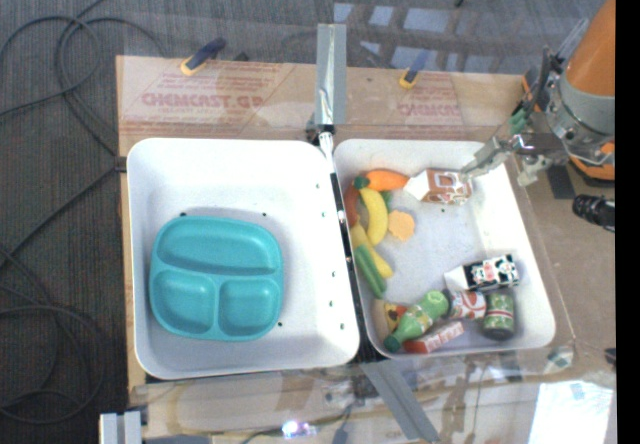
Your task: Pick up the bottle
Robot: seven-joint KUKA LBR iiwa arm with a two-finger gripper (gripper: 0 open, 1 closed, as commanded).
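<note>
We see the tool (478,162) at the upper right edge of the right bin (535,277), over a small carton (445,187); we cannot tell its state. The bottle (418,316), green, lies at the bin's lower edge among toy food, well apart from the tool, down and left of it. Its long axis runs diagonally, lower left to upper right.
</note>
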